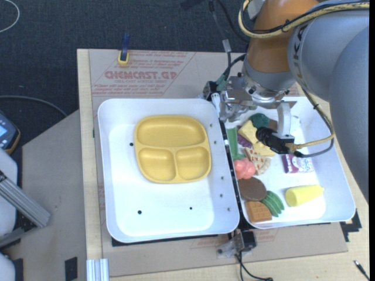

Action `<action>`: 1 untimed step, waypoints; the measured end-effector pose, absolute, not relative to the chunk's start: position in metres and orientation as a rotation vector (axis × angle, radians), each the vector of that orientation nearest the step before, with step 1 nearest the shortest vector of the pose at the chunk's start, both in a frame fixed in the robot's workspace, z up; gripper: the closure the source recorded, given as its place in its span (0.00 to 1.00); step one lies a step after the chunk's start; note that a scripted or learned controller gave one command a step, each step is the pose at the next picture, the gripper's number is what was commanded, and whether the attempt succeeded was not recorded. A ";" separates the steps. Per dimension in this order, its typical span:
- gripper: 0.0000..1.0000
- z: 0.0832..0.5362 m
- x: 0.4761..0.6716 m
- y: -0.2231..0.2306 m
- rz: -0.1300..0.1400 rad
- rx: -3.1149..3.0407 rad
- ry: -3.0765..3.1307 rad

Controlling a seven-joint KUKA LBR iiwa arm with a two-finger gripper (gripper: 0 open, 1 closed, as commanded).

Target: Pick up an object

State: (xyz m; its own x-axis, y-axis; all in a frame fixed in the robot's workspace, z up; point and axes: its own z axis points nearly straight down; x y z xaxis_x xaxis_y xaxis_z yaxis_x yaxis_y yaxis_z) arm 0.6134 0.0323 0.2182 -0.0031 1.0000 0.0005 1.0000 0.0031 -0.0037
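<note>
From above, the gripper (253,109) hangs low over the far end of the right bin (337,174), how wide it stands I cannot tell, and the toy foods (255,157) lie just below it, toward me.

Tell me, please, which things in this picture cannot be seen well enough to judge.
- Gripper: in the camera view the wrist covers its fingers, so open or shut cannot be told.
- Far end of the right bin: hidden under the arm.
- Toy pile: its upper pieces are partly covered by the gripper and a black cable.
- Purple packet: its print is too small to read.
</note>
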 end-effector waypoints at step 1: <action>1.00 0.236 0.612 0.021 -0.004 -2.225 -2.223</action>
